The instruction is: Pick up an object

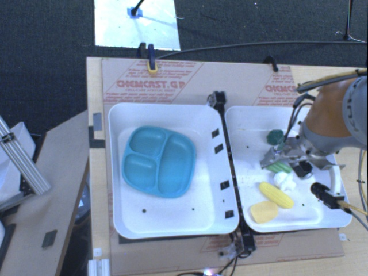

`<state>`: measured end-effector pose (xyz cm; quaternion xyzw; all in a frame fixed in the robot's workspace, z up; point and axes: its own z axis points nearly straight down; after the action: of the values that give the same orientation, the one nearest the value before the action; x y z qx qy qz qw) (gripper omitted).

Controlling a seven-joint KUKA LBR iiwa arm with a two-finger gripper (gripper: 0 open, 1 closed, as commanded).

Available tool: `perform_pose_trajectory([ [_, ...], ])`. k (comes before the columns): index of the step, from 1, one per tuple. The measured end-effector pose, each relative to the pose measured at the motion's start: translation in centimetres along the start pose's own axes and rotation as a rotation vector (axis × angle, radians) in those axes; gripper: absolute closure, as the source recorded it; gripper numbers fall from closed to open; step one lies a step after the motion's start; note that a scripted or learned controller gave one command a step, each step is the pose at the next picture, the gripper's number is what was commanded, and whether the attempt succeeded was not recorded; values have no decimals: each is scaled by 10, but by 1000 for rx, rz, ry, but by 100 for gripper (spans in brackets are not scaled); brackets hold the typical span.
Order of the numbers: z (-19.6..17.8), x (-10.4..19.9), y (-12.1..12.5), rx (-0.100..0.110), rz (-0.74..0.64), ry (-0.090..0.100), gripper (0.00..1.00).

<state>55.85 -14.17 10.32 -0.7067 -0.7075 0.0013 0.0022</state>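
- Corn cob [276, 195]: yellow toy ear with bumpy kernel rows, lying flat in the right bin [247, 132], near the front, just right of the bin's middle.
- Long axis runs diagonally, from upper left to lower right in the camera view; the lower-right end points at the bin's front right corner.
- Just beside it at lower left: a pale yellow rounded piece [264, 212], touching or nearly touching the cob.
- Just above it: a small white lumpy object [284, 181], close to the cob's upper side.
- A light green flat item [280, 167] and a dark green round item [275, 135] sit further back in the same bin.
- Gripper [273, 157]: low over the right bin, at the light green item; cannot tell how it is set, nothing visibly held.
- Arm [330, 117] grey with orange band, reaching in from the right.
- Left bin [123, 211]: holds a blue divided plate [158, 161] with three compartments.
- Writing: red "CHEMCAST GP" printed on the brown board [172, 76] behind the bins, repeated at an angle; smaller lines unreadable.
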Motion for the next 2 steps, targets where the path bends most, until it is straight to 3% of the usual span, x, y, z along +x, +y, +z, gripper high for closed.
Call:
perform_pose_trajectory([
  [1, -13, 0, 2, -5, -1, -1, 100],
  [2, -60, 4, 11, -10, -4, -2, 100],
])
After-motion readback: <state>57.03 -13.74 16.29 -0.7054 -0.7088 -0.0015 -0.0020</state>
